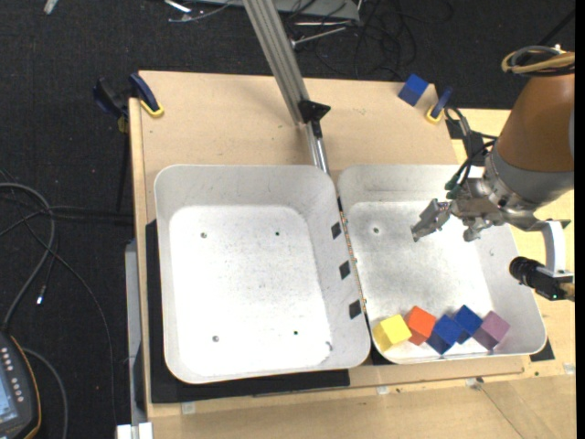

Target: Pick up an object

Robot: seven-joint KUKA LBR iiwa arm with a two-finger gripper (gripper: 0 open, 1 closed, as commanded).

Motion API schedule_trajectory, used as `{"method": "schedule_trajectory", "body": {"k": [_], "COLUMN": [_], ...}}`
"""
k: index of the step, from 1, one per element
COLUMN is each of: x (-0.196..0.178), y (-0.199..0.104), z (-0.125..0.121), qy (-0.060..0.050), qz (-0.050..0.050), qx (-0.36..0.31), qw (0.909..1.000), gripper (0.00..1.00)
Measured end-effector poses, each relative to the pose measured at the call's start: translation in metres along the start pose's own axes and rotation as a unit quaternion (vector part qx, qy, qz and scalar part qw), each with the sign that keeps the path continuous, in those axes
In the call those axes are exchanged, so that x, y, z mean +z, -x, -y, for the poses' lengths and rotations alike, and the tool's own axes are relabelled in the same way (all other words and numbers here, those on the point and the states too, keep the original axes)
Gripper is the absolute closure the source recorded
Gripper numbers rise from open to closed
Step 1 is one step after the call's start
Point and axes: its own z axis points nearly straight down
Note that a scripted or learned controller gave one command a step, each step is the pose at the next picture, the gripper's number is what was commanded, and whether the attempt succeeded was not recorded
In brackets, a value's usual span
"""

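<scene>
Wooden bench (228, 117), two white bins – tool (450, 222) open, empty, above right bin (402, 190); blocks (443, 327) at near edge.

Your arm (539, 126) is reaching in from the right, and its hand (448, 224) is hanging with fingers spread apart, holding nothing.

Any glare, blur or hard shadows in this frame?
Camera view: even, soft light, no hard shadows; the white right-hand bin is bright but its speckle still reads; the small coloured blocks look sharp; the grey two-finger gripper is slightly soft.
</scene>
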Motion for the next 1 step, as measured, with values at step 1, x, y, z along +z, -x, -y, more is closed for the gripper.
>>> {"method": "schedule_trajectory", "body": {"k": [1], "x": [0.0637], "y": [0.0056], "z": [0.017], "qy": [-0.003], "qz": [0.0], "qx": [0.001], "qw": [1.0], "gripper": [0.0]}}
